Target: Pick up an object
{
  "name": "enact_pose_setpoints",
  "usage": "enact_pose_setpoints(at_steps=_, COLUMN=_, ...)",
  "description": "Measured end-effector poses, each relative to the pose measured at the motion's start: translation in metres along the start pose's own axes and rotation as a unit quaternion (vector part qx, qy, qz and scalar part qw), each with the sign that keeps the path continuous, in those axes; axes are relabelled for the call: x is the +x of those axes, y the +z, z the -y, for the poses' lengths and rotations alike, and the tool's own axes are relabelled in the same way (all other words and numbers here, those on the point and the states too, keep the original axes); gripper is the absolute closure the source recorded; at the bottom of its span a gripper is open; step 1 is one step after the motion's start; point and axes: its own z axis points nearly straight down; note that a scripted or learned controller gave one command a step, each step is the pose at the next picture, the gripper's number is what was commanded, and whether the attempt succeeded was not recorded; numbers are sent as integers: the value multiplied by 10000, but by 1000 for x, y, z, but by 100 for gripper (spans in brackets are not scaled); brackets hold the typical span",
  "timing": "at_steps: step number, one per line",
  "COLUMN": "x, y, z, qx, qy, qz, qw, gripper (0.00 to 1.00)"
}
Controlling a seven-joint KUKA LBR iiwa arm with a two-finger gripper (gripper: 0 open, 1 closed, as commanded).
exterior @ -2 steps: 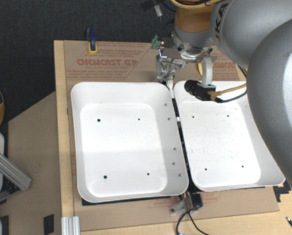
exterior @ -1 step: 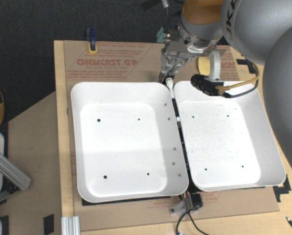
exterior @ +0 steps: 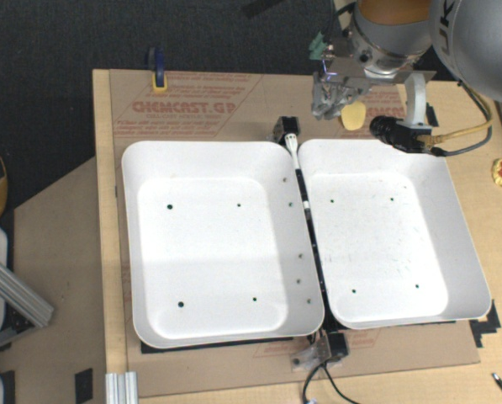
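1. My tool (exterior: pixel 328 106) hangs just past the far rim of the right bin (exterior: pixel 385 242), toward that bin's far-left corner. From this slanted view I cannot tell whether it is apart or together, so I count nothing as held.
2. The only candidate for the task is a small pale yellow object (exterior: pixel 353 116). It sits just beside the tool, beyond the right bin's far rim. I cannot tell whether it touches the tool, or whether it lies on the bench (exterior: pixel 200 99) or is lifted off it.
3. It looks rounded, matte and compact. I judge it light, probably not fragile, and perhaps slightly soft. Being round, it may roll or slip out sideways, so I would take it across its middle, squarely, with modest force.
4. The bench beyond the right bin's far rim is flat brown board with printed lettering. I expect it to be firm and not slippery. The raised rim is very near, so a low approach could clip it.
5. The left bin (exterior: pixel 208 242) touches the right bin's left side, and a black clip (exterior: pixel 286 129) sits at the far end of their seam. A blue and yellow clamp (exterior: pixel 157 67) stands well away, beyond the left bin.
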Motion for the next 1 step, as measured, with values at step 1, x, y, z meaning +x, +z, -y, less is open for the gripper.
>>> enact_pose_setpoints(at_steps=1, x=-49, y=-38, z=9, qx=-6, qy=5, qz=4, qw=10000, gripper=100)
